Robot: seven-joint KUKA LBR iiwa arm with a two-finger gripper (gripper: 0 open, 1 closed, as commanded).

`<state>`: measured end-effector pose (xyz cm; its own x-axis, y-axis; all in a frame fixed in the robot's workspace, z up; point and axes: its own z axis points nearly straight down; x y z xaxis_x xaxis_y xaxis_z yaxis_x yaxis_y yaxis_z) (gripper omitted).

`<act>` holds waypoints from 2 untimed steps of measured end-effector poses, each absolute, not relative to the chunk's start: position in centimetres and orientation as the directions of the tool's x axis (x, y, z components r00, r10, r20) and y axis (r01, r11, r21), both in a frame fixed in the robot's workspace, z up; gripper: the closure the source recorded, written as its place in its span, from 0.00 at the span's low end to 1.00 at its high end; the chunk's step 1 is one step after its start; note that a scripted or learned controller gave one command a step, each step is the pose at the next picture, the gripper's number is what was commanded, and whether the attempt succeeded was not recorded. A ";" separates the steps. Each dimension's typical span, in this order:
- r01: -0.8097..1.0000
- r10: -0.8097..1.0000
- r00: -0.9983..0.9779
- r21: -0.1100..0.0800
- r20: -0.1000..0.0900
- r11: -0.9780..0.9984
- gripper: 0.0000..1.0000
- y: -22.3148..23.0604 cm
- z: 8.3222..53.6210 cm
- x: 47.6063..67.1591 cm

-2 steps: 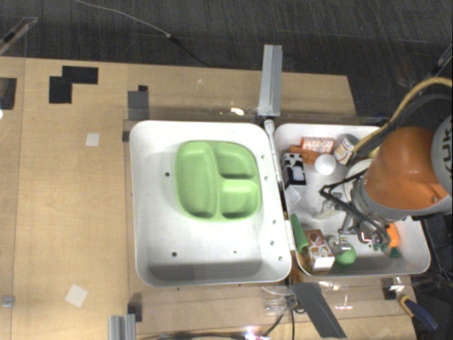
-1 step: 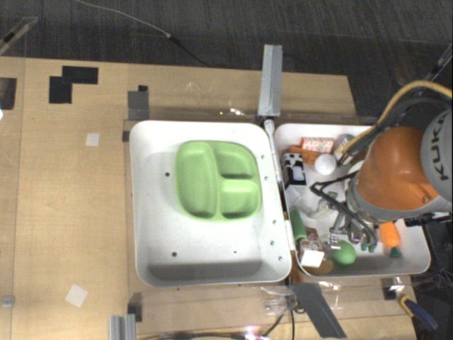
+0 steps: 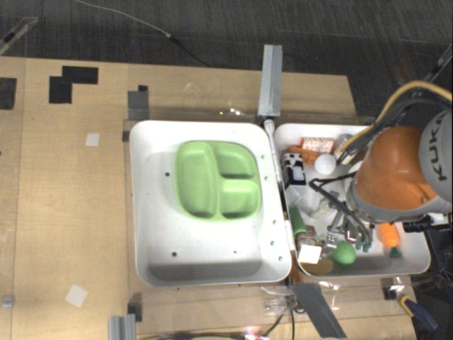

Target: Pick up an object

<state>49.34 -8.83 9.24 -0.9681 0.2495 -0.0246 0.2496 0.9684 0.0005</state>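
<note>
Your pincer (image 3: 348, 234) hangs low in the right bin (image 3: 417, 264), amid the clutter near its front wall; you cannot tell how it is set or whether it grips anything. Just beside its tip lies a green ball (image 3: 345, 254), with an orange piece (image 3: 390, 236) to the right, a white ball (image 3: 325, 164) farther back and a green stick (image 3: 298, 223) to the left. You have a green divided tray (image 3: 216, 180) lying in the left bin (image 3: 152, 211) on the bench (image 3: 64, 211).

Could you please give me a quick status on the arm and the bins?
Gripper low in right bin, grip unconfirmed. Green ball just below it. Clutter crowds it.
</note>
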 end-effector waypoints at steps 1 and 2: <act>0.246 0.246 -0.968 0.003 -0.048 0.969 1.00 -8.8 10.7 50.0; 0.145 0.145 -0.989 -0.006 -0.020 0.989 1.00 -20.0 23.9 53.2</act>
